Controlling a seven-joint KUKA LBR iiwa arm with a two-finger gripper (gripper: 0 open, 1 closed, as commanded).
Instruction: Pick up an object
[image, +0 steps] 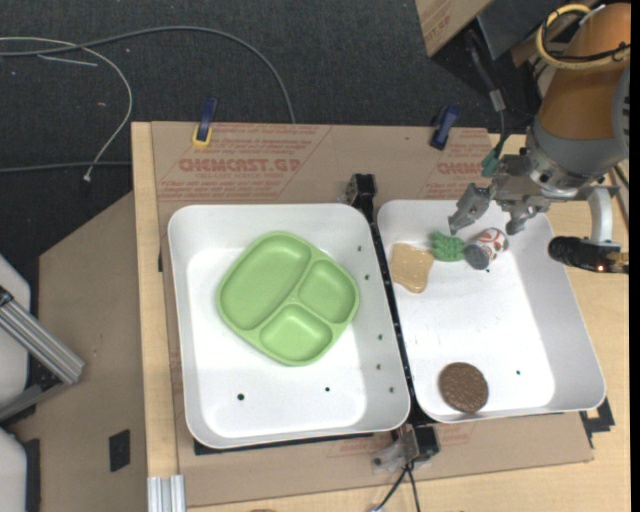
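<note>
The left bin (200, 400) carries a green divided plate (288, 296) near its middle, with bare white floor all round it, widest toward the front edge. The right bin (560, 330) is where the arm (585, 90) works: it reaches in from the right and hangs its gripper (492, 212) over the far part of that bin. The fingers stand spread apart with nothing between them, so no object is held yet.

Just below and between the fingers lie the likeliest targets: a small green leafy piece (447, 245) and, beside it to the right, a small red-and-white object (489, 241) with a dark bit at its lower edge; whether these touch is hard to tell. A tan, bread-like piece (410, 267) lies close to the bin's left wall, and a brown round disc (464, 386) sits apart near the front rim.

To do the pick well, the gripper should probably centre over one item alone, drop straight down and close only once both fingers straddle it, since the neighbours could be nudged or caught together. The middle and right of this bin's floor give free room; the wall behind the cluster and the rim shared with the left bin are the edges to keep clear of
</note>
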